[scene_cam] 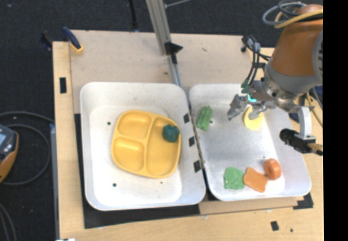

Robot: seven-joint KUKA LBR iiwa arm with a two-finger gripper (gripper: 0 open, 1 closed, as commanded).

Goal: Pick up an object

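So I'm looking down at the bench from my one overhead camera, and the arm (296, 44) is reaching in from the right, big orange band and all, parked over the right bin (217, 93). The gripper (246, 108) hangs above the upper part of that bin, and from here its fingers look spread apart with nothing pinched between them. Just beside and partly under it there's a pale yellow object (253, 119) lying on the bin floor; I can't tell if the fingers are touching it or just hovering above. Over near the bin's left wall sits a small green piece (204, 117), well apart from the gripper. Down at the near edge of the same bin I've got a flat green object (234, 178), an orange wedge-ish thing (255, 179) right against it, and a rounder orange object (272, 168) touching that one's upper right. In the left bin (98, 98) there's a yellow divided tray (142, 144) with a dark teal lump (171, 133) resting in its upper right compartment. A metal post (156, 11) stands at the back between the two bins.
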